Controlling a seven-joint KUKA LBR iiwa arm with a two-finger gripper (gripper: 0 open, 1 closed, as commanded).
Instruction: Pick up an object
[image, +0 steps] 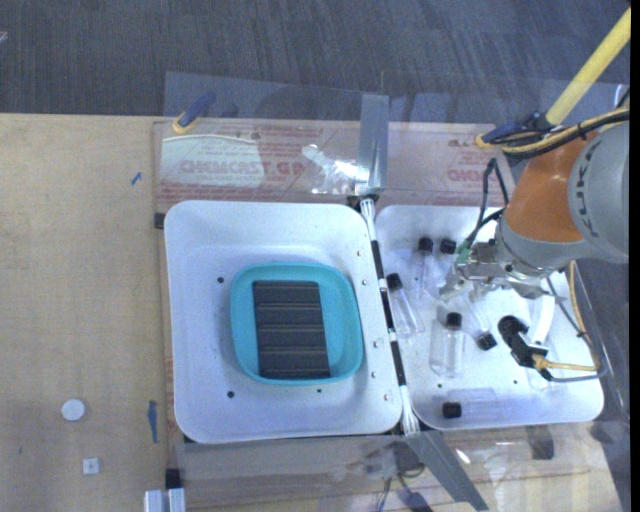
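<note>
The bench (70, 250) carries two white bins. The left bin (200, 240) holds a teal tray (240, 330) with a dark ribbed block (291, 328) lying in it. The right bin (570, 400) holds several clear vials with black caps: one vial (447, 345) lies near the middle, another vial (403, 305) lies just beside the dividing wall, and loose black caps (451, 409) are scattered about. The arm (560, 200), cut off at the right edge, hangs over this bin; its claw (478, 278) blurs into the glare and clear glass beneath, so I cannot tell how it stands.
</note>
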